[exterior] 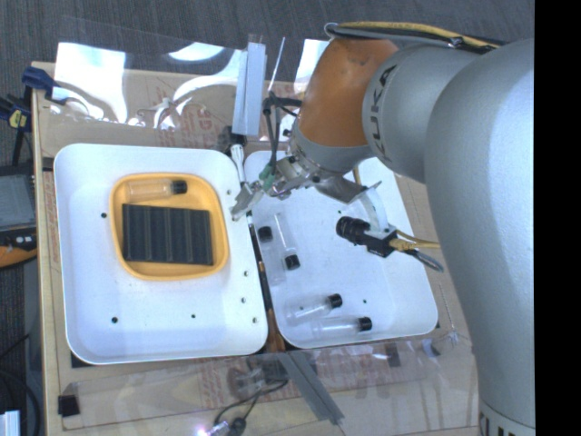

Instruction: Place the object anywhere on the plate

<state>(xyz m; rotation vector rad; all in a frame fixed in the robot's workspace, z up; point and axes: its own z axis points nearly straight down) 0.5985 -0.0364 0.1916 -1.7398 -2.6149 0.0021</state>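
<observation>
A yellow plate (121, 243) with a black ridged insert (169, 234) lies in the left bin (136, 325). A clear vial with a black cap (161, 188) rests along the plate's far edge. My gripper (245, 200) hangs low over the divide between the two bins, just right of the plate's far right corner. I see no vial in the gripper. Several more clear, black-capped vials lie in the right bin (408, 298): one (270, 235) just below the gripper, one (290, 261) near it, and two (320, 307) (349, 326) by the near edge.
The arm's orange band and grey body cover the far right part of the right bin. A clear upright panel (249, 89) stands behind the bins' divide. Crumpled clear plastic (172, 107) lies behind the left bin.
</observation>
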